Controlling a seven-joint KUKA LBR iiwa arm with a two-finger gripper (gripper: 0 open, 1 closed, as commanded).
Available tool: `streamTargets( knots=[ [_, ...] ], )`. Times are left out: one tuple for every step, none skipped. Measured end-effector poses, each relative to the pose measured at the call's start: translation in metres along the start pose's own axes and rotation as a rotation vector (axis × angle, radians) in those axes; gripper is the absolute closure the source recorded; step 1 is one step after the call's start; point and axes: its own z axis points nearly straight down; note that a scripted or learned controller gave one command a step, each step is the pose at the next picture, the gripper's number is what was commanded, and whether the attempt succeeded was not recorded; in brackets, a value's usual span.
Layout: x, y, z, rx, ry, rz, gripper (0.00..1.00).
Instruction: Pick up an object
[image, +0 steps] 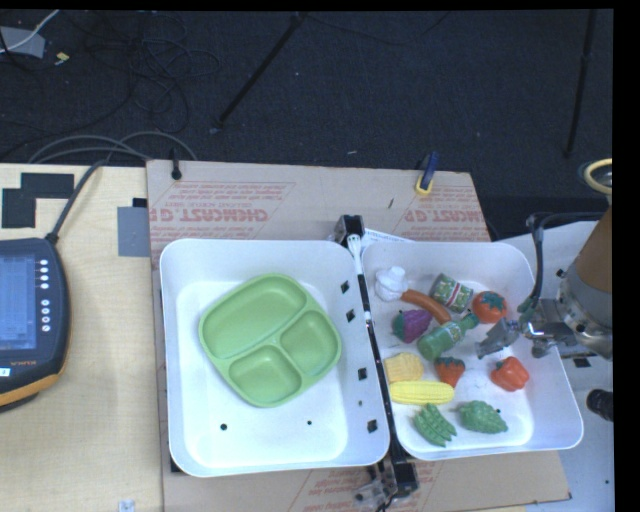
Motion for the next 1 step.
streamTargets(
  knots=[
    [0.0680,0.0034,0.0965,-0.010,-0.004,0.001,0.00]
  ],
)
